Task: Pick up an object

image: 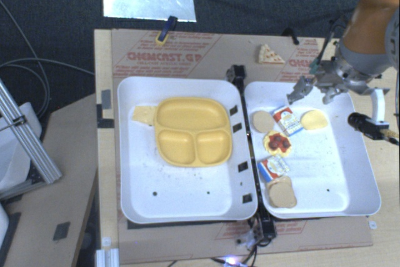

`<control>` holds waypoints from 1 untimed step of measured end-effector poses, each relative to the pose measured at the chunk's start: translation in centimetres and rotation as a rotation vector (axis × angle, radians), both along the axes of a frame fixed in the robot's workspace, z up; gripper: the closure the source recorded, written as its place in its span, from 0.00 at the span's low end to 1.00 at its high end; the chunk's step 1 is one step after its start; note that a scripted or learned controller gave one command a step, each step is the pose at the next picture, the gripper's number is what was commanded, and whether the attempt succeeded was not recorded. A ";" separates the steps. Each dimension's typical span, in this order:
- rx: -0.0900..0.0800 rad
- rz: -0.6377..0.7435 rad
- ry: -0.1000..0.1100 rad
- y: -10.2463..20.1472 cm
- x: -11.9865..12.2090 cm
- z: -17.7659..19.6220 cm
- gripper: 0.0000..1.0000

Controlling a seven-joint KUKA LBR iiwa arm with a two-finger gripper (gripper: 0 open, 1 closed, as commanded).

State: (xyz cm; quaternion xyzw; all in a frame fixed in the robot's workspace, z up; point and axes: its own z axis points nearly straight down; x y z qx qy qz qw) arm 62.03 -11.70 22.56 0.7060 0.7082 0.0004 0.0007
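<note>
Jaws spreading wide, gripping nothing, gripper (312, 89) hovering over upper edge of right bin (356, 153), upper right of frame. Nearest items, red-white packet (288, 120) and yellow disc (314, 119), lying just below. Pick not yet done; descent, closing, lift remaining.

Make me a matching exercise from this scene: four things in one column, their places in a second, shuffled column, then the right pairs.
Things:
1. yellow divided tray
2. pizza slice
3. claw
4. bread slice

Places:
A. on the brown board beyond the bins
B. in the left bin
C. near corner of the right bin
D. above the right bin's far edge

Pairs: 1-B, 2-A, 3-D, 4-C
</note>
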 end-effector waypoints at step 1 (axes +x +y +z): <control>-0.001 0.000 -0.001 0.6 0.3 -13.7 0.00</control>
